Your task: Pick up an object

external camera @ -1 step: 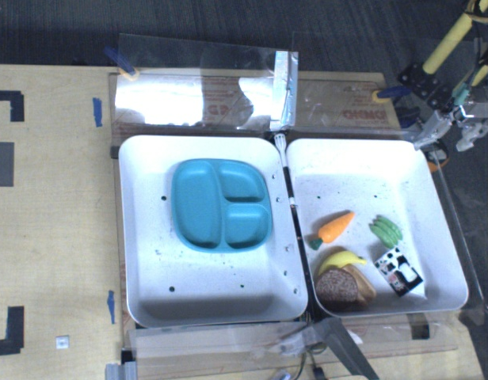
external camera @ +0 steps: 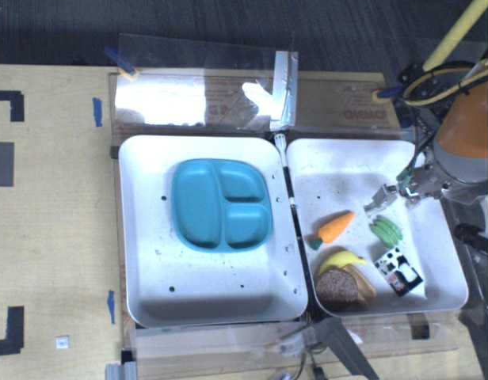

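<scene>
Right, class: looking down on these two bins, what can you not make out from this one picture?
- Gripper, camera view: too small and blurred to tell how its fingers stand.
- Arm: cut off by the right edge.
- Banana: partly covered by the brown round item, which is too blurred to name.
- Black-and-white object: pattern too small to read.
- Green item: too small to identify.

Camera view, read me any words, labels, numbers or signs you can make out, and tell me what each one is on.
No text here can be read for certain.
Cardboard panel behind the right bin: reddish printed lettering, too blurred to read.
Cardboard under the clear sheet behind the left bin: faint reddish print, washed out by glare.
Black-and-white patterned box in the right bin: a pattern, no letters I can tell.
</scene>
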`<action>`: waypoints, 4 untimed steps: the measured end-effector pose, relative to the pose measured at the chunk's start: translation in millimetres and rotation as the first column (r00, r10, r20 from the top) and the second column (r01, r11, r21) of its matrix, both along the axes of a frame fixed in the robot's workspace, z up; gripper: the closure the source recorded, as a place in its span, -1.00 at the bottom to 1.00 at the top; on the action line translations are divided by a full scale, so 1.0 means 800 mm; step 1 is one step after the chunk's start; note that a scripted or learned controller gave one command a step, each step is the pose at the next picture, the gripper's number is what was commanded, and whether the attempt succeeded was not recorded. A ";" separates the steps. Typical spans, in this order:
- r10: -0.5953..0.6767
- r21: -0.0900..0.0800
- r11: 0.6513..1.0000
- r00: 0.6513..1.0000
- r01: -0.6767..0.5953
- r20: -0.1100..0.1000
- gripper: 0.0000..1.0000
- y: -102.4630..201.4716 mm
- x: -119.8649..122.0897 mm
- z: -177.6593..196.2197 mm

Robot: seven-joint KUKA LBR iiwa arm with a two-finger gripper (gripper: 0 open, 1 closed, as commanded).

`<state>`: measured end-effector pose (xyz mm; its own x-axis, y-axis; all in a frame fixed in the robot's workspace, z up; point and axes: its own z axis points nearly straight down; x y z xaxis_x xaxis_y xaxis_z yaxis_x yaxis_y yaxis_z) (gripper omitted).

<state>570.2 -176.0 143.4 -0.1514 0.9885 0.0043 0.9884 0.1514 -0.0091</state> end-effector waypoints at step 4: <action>0.006 -0.003 1.000 1.000 -0.006 0.019 1.00 0.049 0.005 -0.070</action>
<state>573.9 -136.7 87.8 -0.1576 0.9875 -0.0021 0.9875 0.1576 0.0094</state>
